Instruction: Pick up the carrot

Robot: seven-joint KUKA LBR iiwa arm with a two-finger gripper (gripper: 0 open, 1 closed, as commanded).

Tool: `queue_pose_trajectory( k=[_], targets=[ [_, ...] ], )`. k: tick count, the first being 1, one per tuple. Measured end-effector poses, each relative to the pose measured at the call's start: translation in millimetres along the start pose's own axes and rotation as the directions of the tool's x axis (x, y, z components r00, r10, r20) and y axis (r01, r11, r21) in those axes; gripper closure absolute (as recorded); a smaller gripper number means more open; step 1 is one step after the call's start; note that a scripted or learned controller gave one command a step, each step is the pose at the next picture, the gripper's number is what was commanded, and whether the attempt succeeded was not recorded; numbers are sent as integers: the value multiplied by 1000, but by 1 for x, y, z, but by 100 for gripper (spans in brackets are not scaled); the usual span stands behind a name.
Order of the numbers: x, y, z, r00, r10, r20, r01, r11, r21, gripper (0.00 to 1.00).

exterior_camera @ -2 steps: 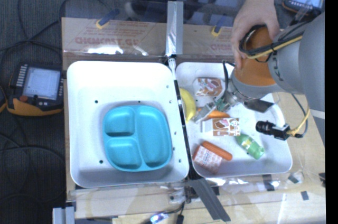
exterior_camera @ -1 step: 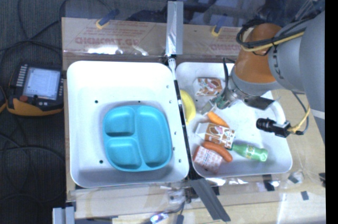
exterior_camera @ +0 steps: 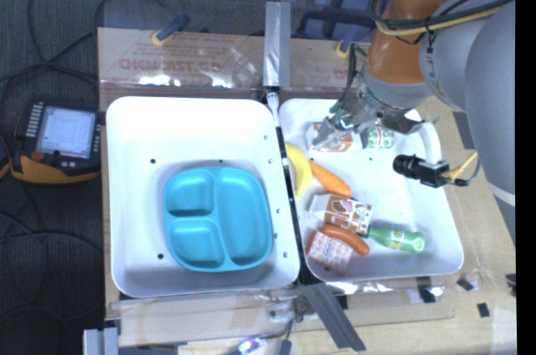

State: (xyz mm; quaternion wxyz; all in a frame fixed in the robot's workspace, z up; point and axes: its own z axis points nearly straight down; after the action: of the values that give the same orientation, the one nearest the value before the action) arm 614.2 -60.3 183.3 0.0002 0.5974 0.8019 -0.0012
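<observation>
Orange carrot (exterior_camera: 330,178) partly under banana (exterior_camera: 296,167); end effector (exterior_camera: 338,124) blurred, grip state unclear.

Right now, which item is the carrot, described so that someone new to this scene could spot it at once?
Look in the right-hand shallow white bin, beside the bin holding the blue divided plate. Near its left wall lies a curved yellow banana; the small tapered orange carrot lies just right of it, above a brown printed carton. It is the only plain orange, pointed piece there.
</observation>
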Motion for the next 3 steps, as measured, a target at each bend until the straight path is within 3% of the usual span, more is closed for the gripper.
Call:
queue_pose_trajectory(
  k=[1, 2, 3],
  targets=[
    [15, 6, -25, 986, 165, -1, -165, 986, 0, 100],
    [14, 6, -25, 986, 166, 1, -166, 986, 1, 0],
    [-35, -29, 26, 978, 208, 2, -208, 978, 3, 0]
  ],
)
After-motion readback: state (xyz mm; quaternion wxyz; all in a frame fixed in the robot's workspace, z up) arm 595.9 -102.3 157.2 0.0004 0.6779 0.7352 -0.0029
